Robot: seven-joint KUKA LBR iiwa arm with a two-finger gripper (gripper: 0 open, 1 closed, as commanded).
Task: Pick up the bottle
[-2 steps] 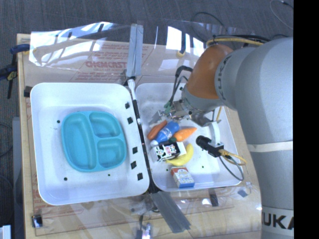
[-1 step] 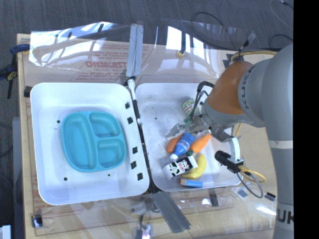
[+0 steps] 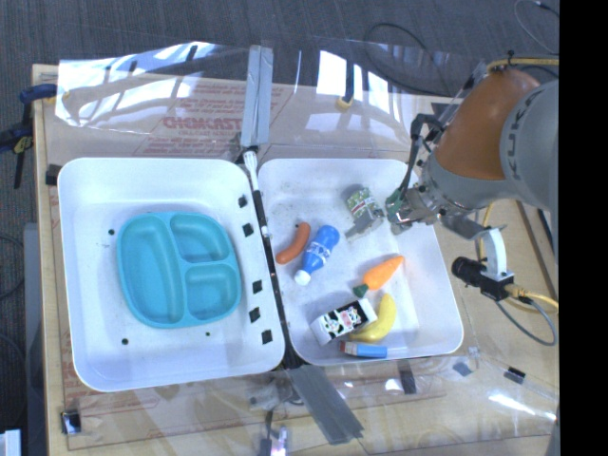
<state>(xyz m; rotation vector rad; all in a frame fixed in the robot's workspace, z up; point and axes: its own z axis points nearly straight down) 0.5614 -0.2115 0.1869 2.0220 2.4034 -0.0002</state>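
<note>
Over the right bin's far edge, the end effector apparently points down.

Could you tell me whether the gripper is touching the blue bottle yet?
Apart: the camera view shows bare bin floor between the gripper and the bottle.

Both bins look like smooth white plastic with a dull sheen, the right one lightly speckled with dirt. In the left bin the tray is turquoise plastic, smooth and faintly glossy. In the right bin the bottle is shiny blue plastic with a white cap; the carrot, sausage and banana look like smooth moulded plastic, slightly glossy. The carton looks like printed card. A clear, glossy plastic sheet with bright reflections covers the far bench. The arm has a satin orange and grey shell
</note>
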